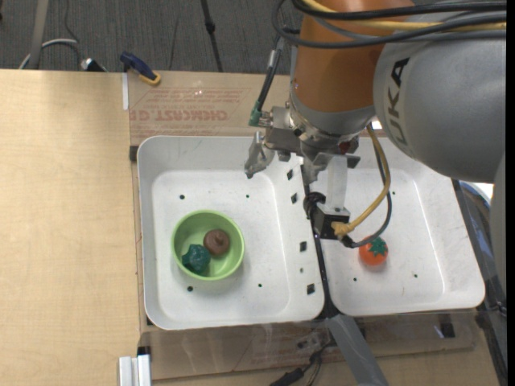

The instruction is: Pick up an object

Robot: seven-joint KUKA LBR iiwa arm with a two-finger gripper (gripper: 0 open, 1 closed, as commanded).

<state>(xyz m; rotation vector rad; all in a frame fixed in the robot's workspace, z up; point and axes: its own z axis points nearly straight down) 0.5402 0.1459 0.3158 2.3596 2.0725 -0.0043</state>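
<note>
Toy fruit (373, 252) lies well apart from the spread, empty jaws.

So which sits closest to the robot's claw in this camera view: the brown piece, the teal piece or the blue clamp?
From the gripper:
1. Brown piece, in the green bowl, left bin.
2. Teal piece, same bowl, further left.
3. Blue clamp, on the bench beyond the bins.

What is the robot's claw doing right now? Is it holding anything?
Grey two-finger gripper: open, holding nothing.
</note>
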